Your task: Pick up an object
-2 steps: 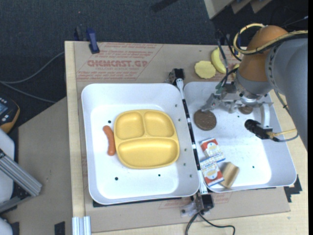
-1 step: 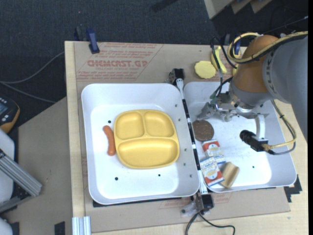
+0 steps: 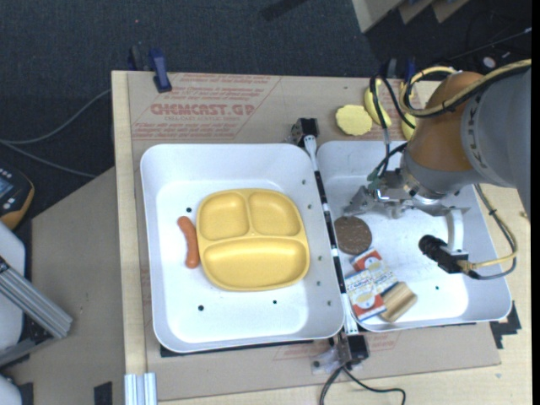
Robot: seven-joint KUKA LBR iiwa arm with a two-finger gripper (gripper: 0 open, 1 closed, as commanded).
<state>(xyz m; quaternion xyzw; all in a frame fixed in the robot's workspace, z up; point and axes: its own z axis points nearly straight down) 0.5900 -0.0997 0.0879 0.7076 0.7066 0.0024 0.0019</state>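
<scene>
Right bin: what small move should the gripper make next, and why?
Probably ease down and over toward the brown disc. It lies flat in the right bin and is the thing nearest the gripper, which hangs just up and right of it in the view.

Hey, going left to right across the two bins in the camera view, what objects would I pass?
orange sausage → yellow divided plate → brown round patty → tan roll. I left out the printed packet, since it overlaps the patty and the roll.
</scene>
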